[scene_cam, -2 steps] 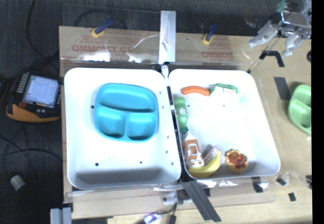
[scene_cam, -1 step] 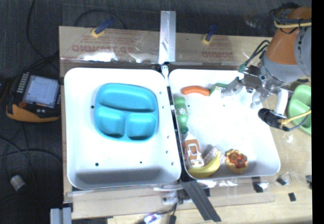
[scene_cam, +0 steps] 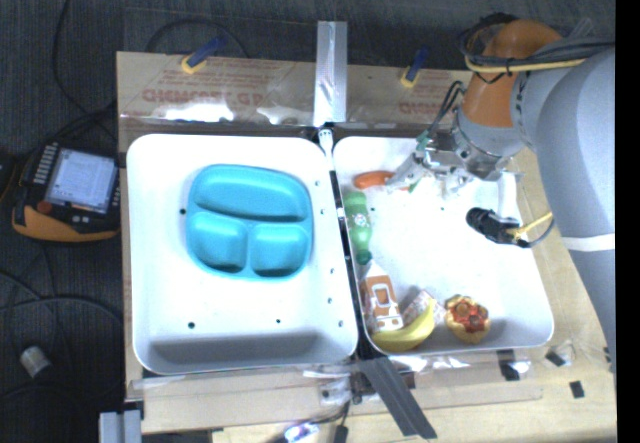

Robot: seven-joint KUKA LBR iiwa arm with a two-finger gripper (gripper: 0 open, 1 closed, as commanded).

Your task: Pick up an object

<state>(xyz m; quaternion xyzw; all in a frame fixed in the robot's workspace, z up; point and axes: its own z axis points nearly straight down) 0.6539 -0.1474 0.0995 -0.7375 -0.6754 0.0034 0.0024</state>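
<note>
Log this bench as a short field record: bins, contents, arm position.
left bin: holds a blue divided tray
right bin: orange item at far left corner; green bottle along left wall; small carton, banana and red-yellow fruit at near edge
gripper: over far part of right bin, near the orange item
grasp: none visible

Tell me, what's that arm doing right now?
Tool low in the right bin, far end, close to the orange carrot. Nothing seen gripped. Green bottle, banana lie apart, nearer the front.
</note>
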